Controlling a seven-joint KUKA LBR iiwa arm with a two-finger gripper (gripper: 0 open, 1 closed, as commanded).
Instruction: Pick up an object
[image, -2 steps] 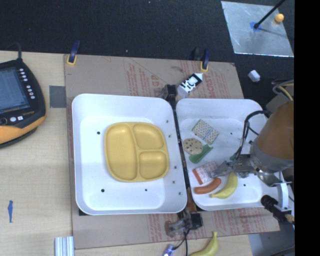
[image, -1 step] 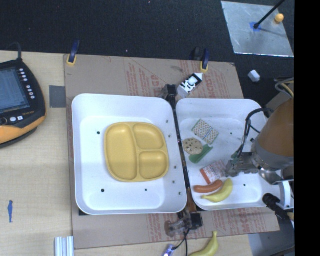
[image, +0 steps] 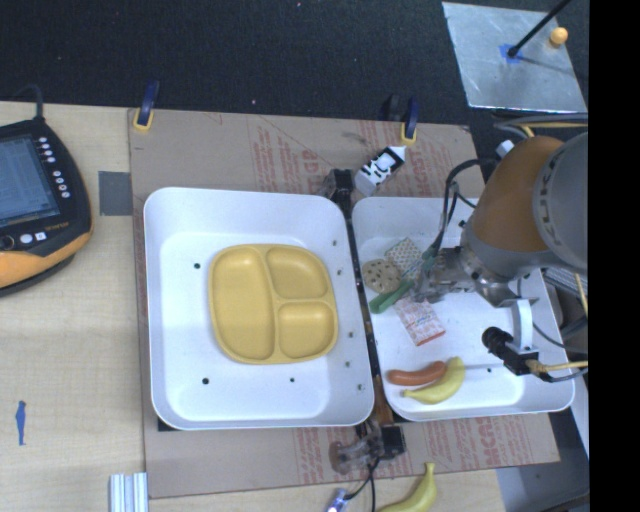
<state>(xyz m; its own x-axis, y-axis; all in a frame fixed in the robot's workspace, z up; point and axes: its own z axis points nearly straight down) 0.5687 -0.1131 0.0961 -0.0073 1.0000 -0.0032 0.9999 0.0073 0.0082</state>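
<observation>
My gripper (image: 431, 279) is low in the right bin (image: 540, 400), under the grey and orange wrist. It hovers over a small cluster: a green pod (image: 388, 296), a round brown cookie (image: 377, 272) and a tan waffle piece (image: 405, 252) to its left. A red-and-white packet (image: 420, 322) lies just below the gripper. Nearer the front of the bin rest a red sausage (image: 414, 376) and a yellow banana (image: 441, 384), side by side. The wrist hides the gripper's tips.
The left bin (image: 170, 390) holds a yellow divided plate (image: 272, 302). A second banana (image: 417, 492) lies on the bench in front of the bins. A black-and-white item (image: 380, 168) sits behind them, and a teach pendant (image: 35, 205) at far left.
</observation>
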